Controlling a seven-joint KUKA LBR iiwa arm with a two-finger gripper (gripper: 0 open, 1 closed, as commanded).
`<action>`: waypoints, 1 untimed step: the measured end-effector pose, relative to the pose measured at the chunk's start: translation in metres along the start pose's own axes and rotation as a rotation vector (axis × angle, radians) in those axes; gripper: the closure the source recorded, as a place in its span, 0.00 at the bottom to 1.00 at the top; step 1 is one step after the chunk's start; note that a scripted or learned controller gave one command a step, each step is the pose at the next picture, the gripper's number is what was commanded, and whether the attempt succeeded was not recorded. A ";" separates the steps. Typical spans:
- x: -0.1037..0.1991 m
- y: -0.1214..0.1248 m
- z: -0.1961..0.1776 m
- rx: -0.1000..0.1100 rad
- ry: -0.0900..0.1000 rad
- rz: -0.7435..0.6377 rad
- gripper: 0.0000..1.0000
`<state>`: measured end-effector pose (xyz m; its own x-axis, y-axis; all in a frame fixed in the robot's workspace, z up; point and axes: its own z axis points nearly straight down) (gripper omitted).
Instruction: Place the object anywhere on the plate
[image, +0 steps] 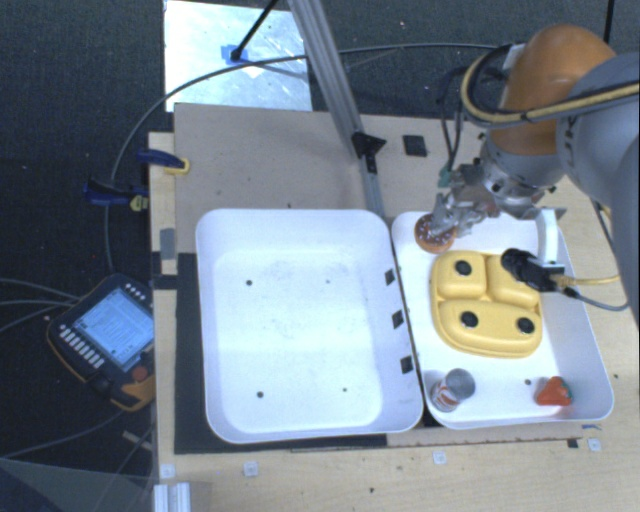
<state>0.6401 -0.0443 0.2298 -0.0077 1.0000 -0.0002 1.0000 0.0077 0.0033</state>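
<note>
At the near edge of the right bin (590, 370) lie two small things: a can (452, 389) on its side at about seven o'clock in the bin, silver end showing, with a red-and-white label too small to read, and a red strawberry-like toy (552, 392) with a green tip at about five o'clock. Beyond them, mid-bin, sits one yellow plate (487, 303) divided into three compartments, each with a dark dot. At the bin's eleven o'clock corner, just beyond the plate's far left rim and apart from it, is a small round brown object (434, 236) with a pale centre, lying on the white floor. The gripper (450, 218) stands directly over it, fingertips at its upper edge; whether the fingers are apart or closed on it I cannot tell. The left bin (215, 300) lies beside the right one, their walls touching. Off the bench at nine o'clock rests one teach pendant (105, 335), its screen lit but unreadable.
</note>
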 end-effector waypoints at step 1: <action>0.052 -0.009 -0.001 0.003 0.000 0.000 1.00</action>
<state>0.6310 0.0075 0.2312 -0.0073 1.0000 0.0002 1.0000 0.0073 0.0007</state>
